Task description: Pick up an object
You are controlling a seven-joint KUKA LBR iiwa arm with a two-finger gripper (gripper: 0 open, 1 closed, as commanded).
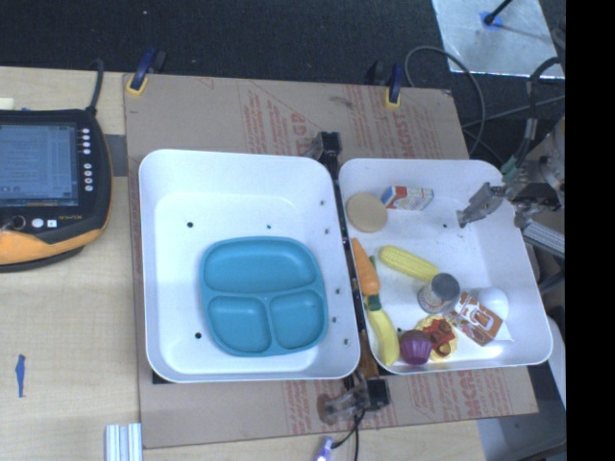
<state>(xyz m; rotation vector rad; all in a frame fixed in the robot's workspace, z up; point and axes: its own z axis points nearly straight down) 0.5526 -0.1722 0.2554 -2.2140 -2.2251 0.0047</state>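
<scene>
The right bin (500,248) holds several toy foods: a tan round disc (366,212), a small white carton (407,197), an orange carrot (364,267), a yellow corn cob (407,262), a tin can (439,293), a yellow banana (382,332), a purple fruit (415,347) and a red-and-white packet (478,318). My gripper (477,206) hangs over the bin's far right part, right of the carton and apart from every object. Nothing shows in its grasp.
In the left bin (173,200) lies a blue divided plate (261,294). A teach pendant (43,181) rests on the bench at the far left. Cables and clamps (392,84) sit behind the bins.
</scene>
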